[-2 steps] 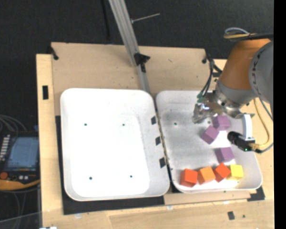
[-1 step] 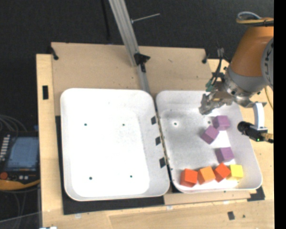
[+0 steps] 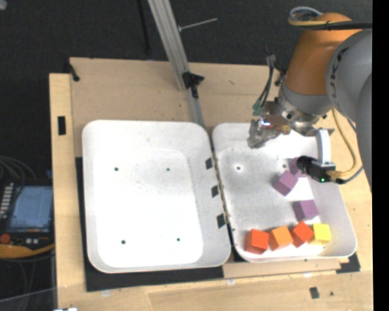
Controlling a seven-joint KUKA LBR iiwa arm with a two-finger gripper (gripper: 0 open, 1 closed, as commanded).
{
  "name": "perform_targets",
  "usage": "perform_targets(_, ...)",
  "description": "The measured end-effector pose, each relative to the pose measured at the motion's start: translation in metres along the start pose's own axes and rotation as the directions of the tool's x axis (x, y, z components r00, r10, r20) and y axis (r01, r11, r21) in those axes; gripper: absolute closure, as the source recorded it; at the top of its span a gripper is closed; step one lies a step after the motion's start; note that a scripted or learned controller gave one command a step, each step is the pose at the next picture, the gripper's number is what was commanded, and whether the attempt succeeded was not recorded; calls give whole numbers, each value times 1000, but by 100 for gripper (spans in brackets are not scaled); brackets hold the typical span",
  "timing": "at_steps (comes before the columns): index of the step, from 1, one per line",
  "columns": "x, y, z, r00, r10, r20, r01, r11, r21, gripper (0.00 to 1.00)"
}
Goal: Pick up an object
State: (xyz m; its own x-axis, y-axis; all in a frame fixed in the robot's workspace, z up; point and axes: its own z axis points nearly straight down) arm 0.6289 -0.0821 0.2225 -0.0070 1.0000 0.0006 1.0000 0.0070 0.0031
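A small purple block [image 3: 286, 183] lay in the right bin [image 3: 246, 193], seemingly tilted corner-up with no clear long axis, while the gripper [image 3: 259, 135] hovered nearby.

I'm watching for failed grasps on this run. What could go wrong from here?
The gripper hangs near the right bin's back wall, apart from every block, so closing here likely grabs nothing. The blocks in the front row, from the red-orange block to the yellow block, touch, so fingers may jam or push neighbours.
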Motion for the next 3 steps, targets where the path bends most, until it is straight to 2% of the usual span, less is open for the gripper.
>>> perform_targets(2, 91, 17, 9, 1000, 1, 1, -1, 1000, -1, 100)
perform_targets(3, 145, 24, -8, 1000, 0, -1, 0, 1000, -1, 100)
